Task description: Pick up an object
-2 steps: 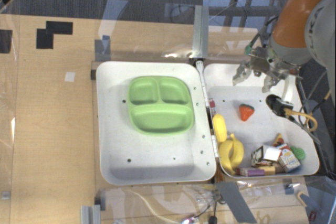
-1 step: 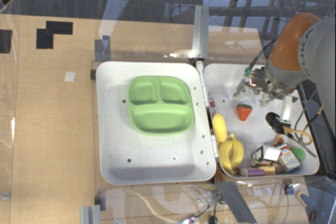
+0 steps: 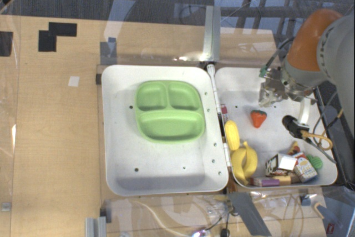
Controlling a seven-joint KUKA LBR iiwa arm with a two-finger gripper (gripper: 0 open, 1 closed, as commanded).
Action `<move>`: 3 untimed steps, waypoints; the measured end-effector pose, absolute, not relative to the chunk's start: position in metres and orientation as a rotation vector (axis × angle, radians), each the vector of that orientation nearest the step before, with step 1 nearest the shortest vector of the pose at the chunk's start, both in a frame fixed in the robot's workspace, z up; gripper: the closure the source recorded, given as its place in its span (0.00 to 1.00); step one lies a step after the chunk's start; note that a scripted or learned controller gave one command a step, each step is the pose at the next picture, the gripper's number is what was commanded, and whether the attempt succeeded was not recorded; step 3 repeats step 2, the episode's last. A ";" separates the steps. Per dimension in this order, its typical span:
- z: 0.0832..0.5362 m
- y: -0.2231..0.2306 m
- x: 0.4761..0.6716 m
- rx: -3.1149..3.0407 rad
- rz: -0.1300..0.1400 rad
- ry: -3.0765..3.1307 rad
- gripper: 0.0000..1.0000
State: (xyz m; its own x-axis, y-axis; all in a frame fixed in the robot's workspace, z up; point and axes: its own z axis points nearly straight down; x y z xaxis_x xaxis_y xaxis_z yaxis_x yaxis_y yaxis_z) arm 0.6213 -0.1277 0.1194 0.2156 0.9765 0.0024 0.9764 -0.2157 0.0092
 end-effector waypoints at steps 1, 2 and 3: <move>0.119 -0.128 0.621 2.445 0.012 1.964 0.00; 0.144 -0.141 0.671 2.546 0.009 1.832 0.00; 0.144 -0.141 0.671 2.546 0.009 1.832 0.00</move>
